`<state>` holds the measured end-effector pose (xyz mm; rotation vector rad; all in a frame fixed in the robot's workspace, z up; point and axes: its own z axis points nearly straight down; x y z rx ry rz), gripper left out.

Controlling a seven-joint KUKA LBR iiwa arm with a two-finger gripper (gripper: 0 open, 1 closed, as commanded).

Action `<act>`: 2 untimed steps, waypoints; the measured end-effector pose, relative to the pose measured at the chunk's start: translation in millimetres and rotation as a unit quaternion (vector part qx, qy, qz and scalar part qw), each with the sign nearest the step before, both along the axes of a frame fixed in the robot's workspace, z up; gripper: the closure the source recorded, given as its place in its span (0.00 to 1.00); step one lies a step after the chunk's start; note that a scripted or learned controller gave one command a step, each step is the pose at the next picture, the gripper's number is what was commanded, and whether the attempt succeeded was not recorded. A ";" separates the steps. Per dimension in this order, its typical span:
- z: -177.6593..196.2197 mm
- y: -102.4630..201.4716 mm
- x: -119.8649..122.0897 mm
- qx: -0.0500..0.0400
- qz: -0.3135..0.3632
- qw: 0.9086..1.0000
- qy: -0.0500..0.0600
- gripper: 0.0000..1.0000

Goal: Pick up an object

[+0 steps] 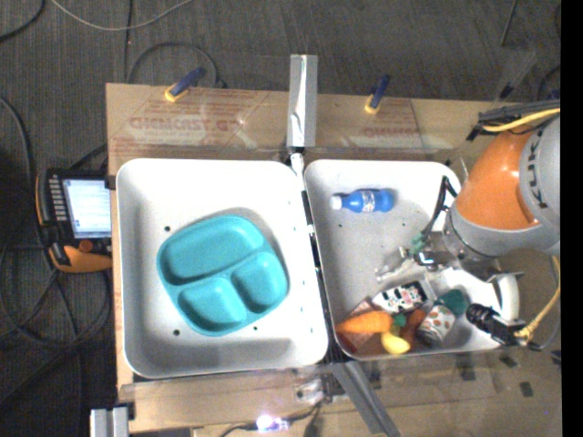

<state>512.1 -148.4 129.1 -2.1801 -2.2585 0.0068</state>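
Observation:
The right bin [346,244] holds a small blue bottle [364,200] lying on its side near the far wall. At the near edge lie an orange carrot [368,322], a yellow piece [395,342], a black-and-white packet [404,296] and a small brown can [437,323]. My gripper [404,260] hangs low over the middle of this bin, just above the packet and to the right of and below the bottle. The arm's orange band [492,194] and grey wrist hide the bin's right side.
The left bin [137,244] holds a teal divided plate [223,271]. A metal post [301,98] stands behind the wall between the two bins. A handheld pendant [77,209] lies left of the bench. Cables run behind the arm.

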 end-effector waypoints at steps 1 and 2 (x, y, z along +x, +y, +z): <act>-31.1 -37.9 63.2 0.001 0.022 1.000 -0.001 0.00; -39.5 -4.0 136.2 -0.002 0.048 0.999 -0.008 0.00</act>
